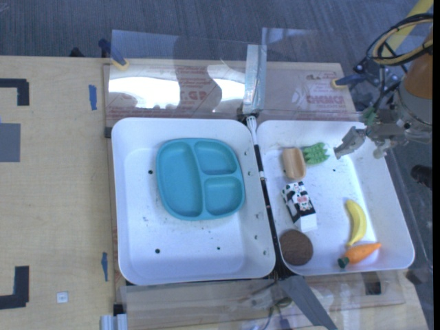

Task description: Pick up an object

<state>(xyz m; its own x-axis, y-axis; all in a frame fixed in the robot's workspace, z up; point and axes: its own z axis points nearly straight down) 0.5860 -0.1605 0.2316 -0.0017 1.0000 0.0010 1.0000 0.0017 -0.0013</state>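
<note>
The right bin [395,205] holds several small objects. A tan bread-like piece [293,162] lies at its upper left with a green leafy item [315,153] beside it. Below them sits a black-and-white carton [299,201], and a brown round thing [296,247] lies near the front edge. A yellow banana [355,220] and an orange carrot [360,253] lie at the bin's right front. My gripper [362,143] hovers over the bin's upper right corner, fingers spread with nothing between them, right of the green item.
The left bin [130,205] carries a teal divided plate [201,178]. A clear plastic wall [254,81] rises behind and between the bins. Cables [395,43] hang near the arm at the upper right. Wooden bench surface extends to the left.
</note>
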